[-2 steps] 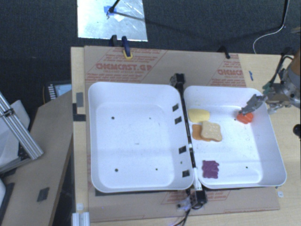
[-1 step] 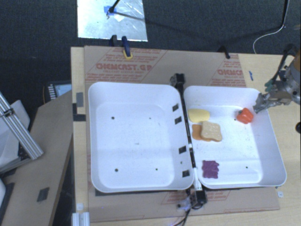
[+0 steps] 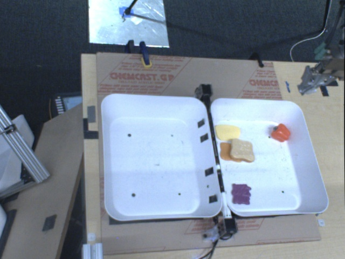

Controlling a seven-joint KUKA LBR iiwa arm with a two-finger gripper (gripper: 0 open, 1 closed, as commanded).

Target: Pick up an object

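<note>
I count two white bins, the left bin and the right bin. I count four objects: one yellow piece, one tan toast slice, one red-orange pepper, one purple piece.

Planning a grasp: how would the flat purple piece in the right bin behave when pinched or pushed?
The purple piece lies flat and thin on the right bin floor, so it probably slides instead of rolling. Its low profile may leave little edge to pinch. It looks light; stiffness cannot be judged.
</note>
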